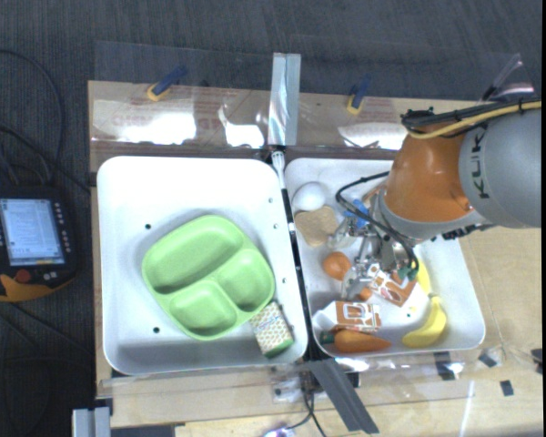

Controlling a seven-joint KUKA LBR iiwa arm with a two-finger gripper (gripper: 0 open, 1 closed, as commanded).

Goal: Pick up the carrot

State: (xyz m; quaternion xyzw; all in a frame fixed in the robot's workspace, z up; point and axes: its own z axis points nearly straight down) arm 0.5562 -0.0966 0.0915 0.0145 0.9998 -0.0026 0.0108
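Gripper (pixel 371 267) hangs low in the right bin (pixel 464 271), its opening too cluttered to tell; the carrot (pixel 359 341) lies ungrasped by the near wall, so pickup remains.

Two shallow white bins sit side by side, the left bin (pixel 127 244) and the right bin (pixel 460 280). The left one holds one green divided plate (pixel 209 274) and one small patterned box (pixel 273 330) near its front right corner. The right one holds one carrot (pixel 359 341) along its front edge, one banana (pixel 428 324), one white egg-like ball (pixel 308 195), one small orange fruit (pixel 336 266) and two orange-and-white packets (pixel 358 314).
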